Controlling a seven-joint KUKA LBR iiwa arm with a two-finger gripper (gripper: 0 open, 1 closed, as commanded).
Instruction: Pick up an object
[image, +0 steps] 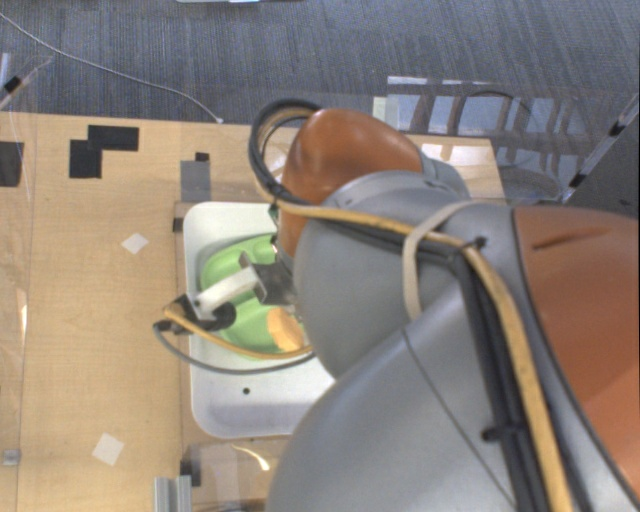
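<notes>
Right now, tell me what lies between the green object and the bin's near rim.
In the camera view, bare white bin floor lies between the green object and the near rim; an orange-yellow piece sits at the green object's near edge.

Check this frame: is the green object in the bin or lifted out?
In the bin. The green object lies against the white bin floor, partly hidden by the arm.
</notes>
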